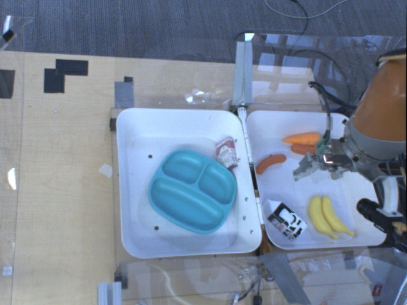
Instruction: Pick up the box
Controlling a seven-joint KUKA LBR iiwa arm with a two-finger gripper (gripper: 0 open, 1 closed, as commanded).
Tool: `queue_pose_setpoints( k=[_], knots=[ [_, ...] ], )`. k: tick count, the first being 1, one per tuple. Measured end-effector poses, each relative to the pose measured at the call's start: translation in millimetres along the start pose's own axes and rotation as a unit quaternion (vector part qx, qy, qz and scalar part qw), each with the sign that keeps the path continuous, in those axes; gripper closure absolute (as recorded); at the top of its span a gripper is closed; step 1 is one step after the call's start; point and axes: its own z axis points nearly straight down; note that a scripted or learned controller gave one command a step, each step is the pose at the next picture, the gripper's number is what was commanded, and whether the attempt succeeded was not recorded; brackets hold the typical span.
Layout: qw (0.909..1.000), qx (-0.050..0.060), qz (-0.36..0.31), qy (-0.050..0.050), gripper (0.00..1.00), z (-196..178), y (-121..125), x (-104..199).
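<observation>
2 white bins side by side on bench. Box (pixel 286 220), black and white, lying near front-left corner of right bin (pixel 362 241), untouched. Gripper (pixel 310 168) hovering over middle of right bin, well apart from box, just right of sausage (pixel 270 162). Cannot tell finger state, nothing visibly pinched. Carrot (pixel 302 139) toward back, 2 bananas (pixel 330 216) right of box. Left bin (pixel 130 170) holding blue divided plate (pixel 193 190) plus small red-and-white packet (pixel 226 152) by dividing wall.
</observation>
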Motion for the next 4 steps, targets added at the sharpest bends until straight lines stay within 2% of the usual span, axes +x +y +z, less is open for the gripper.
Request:
queue_pose_setpoints(
  k=[1, 2, 3, 4],
  knots=[
    [0.9968, -0.004, 0.080, 0.000, 0.00, 145, -10, -45],
    [0.9970, -0.006, 0.077, 0.000, 0.00, 146, 49, -37],
    [0.9936, -0.006, 0.113, 0.000, 0.00, 146, -9, -43],
    [0.9979, -0.006, 0.065, 0.000, 0.00, 146, 79, -40]
  ],
)
